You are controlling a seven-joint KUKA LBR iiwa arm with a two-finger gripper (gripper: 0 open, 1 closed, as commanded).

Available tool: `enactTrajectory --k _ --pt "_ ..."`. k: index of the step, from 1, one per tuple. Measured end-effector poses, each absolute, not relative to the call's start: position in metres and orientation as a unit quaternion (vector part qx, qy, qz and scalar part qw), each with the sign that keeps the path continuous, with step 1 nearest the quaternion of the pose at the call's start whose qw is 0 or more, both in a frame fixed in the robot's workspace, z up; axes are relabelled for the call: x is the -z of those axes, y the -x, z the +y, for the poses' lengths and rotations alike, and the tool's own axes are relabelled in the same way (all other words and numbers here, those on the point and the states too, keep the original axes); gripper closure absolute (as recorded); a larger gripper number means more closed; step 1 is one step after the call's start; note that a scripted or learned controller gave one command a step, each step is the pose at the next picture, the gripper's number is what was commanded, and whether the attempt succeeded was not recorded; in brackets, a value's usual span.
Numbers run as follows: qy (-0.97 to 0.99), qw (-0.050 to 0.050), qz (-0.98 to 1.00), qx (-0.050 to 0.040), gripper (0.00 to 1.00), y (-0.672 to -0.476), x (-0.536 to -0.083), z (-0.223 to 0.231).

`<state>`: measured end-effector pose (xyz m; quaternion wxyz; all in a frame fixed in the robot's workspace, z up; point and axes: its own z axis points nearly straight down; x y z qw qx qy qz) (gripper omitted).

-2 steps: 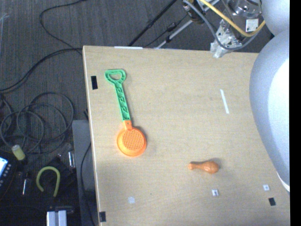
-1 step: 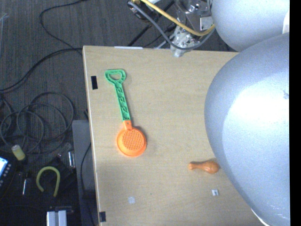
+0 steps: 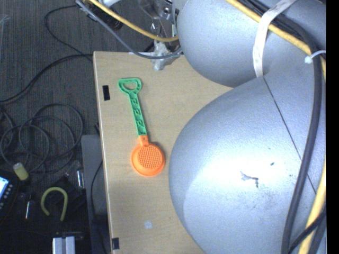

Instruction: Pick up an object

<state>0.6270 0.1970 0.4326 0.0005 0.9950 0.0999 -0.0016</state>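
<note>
Jaws [image 3: 161,57] at top edge of tan tabletop [image 3: 122,194], mostly hidden by grey arm [image 3: 249,157]; open or shut: cannot tell. Green-handled orange strainer [image 3: 142,136] flat on tabletop, just below-left, untouched. Yellow cable [image 3: 127,23] looped nearby. Black cables [image 3: 42,126] on floor, left.

No text, label, brand, number or sign is legible on anything here.
</note>
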Motion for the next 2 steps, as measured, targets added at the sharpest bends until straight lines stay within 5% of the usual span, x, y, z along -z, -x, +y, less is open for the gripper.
enactTrajectory --k 1,2 --pt "-0.994 0.001 0.106 0.0023 1.0 -0.584 -0.29 0.231" --pt "-0.995 0.001 0.1 0.0017 1.0 -0.608 -0.432 0.172"
